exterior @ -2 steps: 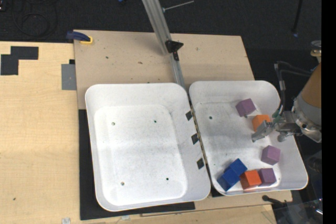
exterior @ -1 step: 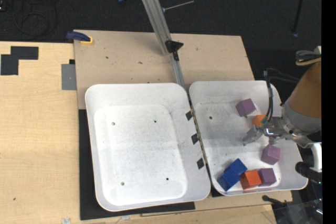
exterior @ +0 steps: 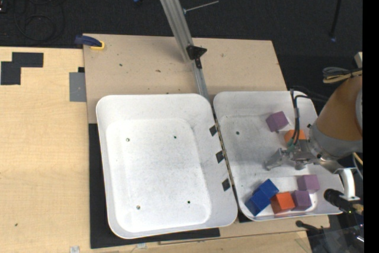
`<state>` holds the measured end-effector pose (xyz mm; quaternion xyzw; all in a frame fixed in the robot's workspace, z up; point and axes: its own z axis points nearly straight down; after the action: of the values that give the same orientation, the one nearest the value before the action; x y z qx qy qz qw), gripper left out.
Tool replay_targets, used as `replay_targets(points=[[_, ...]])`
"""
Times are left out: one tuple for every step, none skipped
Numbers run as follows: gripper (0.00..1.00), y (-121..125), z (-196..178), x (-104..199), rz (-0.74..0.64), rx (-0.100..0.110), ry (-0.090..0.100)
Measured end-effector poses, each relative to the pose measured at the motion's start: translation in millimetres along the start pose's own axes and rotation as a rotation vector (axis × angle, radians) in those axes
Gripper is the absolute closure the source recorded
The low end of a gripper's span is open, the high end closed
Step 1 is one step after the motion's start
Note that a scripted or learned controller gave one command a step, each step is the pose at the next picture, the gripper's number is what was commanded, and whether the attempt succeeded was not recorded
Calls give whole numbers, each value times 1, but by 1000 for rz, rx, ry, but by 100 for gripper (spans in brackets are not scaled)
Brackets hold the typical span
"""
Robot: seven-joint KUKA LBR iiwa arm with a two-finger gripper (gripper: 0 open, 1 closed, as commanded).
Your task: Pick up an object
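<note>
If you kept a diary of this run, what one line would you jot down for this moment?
arm: over right bin | gripper: low, nothing seen held | nearby: purple block, blue block | left bin: white

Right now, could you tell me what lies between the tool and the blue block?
In the camera view, just bare white bin floor separates the tool from the blue block.
</note>
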<state>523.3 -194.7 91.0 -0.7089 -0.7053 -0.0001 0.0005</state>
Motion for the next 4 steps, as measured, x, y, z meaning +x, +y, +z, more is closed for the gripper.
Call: replay_targets(points=[[100,-1,-11,0,5,2,2],[100,0,-60,-12,6,-2,-2],[100,-1,-123,-11,-7,-5,-2],[100,-4,-183,-5,-7,-5,-2]])
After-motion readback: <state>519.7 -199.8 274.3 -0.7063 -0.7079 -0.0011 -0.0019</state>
